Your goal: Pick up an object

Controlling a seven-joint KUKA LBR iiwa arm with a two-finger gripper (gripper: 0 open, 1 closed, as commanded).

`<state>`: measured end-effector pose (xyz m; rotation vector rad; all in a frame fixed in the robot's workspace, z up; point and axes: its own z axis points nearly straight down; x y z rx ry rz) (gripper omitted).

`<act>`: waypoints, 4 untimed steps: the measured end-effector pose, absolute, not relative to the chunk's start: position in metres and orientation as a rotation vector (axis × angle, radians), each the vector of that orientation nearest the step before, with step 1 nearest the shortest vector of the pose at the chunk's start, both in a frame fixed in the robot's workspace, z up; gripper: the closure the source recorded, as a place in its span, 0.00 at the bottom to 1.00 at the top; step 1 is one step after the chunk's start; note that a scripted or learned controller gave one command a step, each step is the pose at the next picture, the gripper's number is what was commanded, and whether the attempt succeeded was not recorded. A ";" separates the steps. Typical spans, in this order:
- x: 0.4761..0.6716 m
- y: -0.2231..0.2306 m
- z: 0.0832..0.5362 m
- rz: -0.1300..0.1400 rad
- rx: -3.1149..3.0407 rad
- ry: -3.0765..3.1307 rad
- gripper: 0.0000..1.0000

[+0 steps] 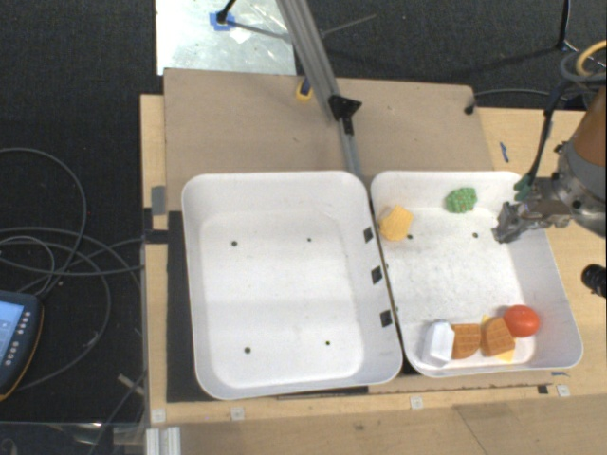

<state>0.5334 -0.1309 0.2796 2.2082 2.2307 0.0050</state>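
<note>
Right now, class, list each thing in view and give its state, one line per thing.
End effector: above the right bin's upper right area, holding nothing visible.
Right bin: holds all the objects.
Green object: lying loose near the bin's top.
Yellow object: lying against the bin's left wall.
Red ball: resting in the lower right corner.

Both white bins look like smooth matt plastic, on a worktop of dull brown board (perhaps cardboard). Left of the metal claw sits a rough, spongy-looking green lump; the red ball below it is glossy.
</note>
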 end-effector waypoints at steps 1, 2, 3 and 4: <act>0.548 -0.086 0.281 0.005 2.209 2.231 1.00; 0.556 -0.024 0.270 0.004 2.210 2.235 1.00; 0.562 0.025 0.271 0.005 2.209 2.233 1.00; 0.575 0.069 0.269 0.005 2.210 2.232 1.00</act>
